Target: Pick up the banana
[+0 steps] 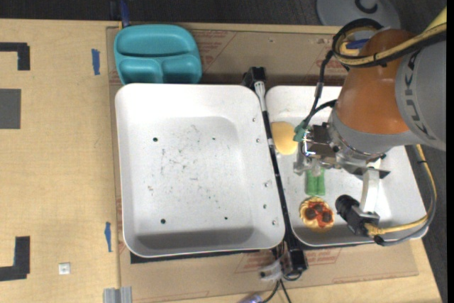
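The arm hangs over the right bin (404, 181), in the approach step. The banana (284, 138) lies at that bin's far left, beside the tool (316, 163), whose state I cannot tell. Next: shift left onto it.

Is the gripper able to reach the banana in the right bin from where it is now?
Probably yes. The banana lies at the left side of the right bin, with nothing on top of it. The gripper hangs just beside it, over a green object, so only a short sideways shift seems needed.
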You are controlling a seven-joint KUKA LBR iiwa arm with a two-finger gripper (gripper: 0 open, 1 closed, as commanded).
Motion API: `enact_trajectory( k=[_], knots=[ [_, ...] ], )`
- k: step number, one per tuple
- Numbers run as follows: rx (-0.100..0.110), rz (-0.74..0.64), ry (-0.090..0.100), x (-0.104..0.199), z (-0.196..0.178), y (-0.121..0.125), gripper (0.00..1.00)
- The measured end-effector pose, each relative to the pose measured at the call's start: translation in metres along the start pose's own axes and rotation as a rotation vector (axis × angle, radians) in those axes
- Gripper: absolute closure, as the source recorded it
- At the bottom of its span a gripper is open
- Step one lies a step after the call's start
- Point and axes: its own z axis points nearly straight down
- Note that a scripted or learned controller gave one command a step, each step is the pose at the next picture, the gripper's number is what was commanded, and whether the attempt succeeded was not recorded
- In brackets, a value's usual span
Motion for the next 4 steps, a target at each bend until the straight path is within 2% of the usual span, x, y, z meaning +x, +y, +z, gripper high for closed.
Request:
enact_trajectory(
  k=[1,2,3,4],
  knots=[
    [-0.002,-0.001,-0.001,0.0,-0.01,0.001,1.0],
    [0.013,-0.03,-0.002,0.036,0.041,-0.012,1.0],
    [0.0,-0.145,0.002,0.069,0.087,-0.015,1.0],
    [0.011,-0.164,0.001,0.089,0.103,-0.022,1.0]
  ],
)
